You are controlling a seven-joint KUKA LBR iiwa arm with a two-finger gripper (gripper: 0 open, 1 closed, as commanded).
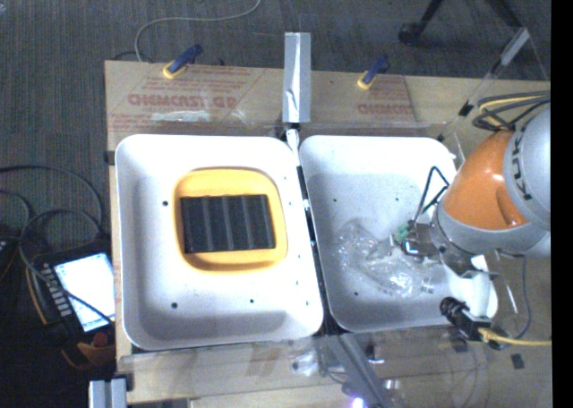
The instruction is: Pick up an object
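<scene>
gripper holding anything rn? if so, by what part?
Cannot tell. The arm hangs over the right bin, its wrist covering the gripper; a crumpled clear plastic item lies just beside it in that bin.

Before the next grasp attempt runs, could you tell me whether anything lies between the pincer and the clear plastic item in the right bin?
Nothing visible does. The arm's wrist hangs right over the clear plastic item in the right bin. The yellow tray lies apart in the left bin.
</scene>
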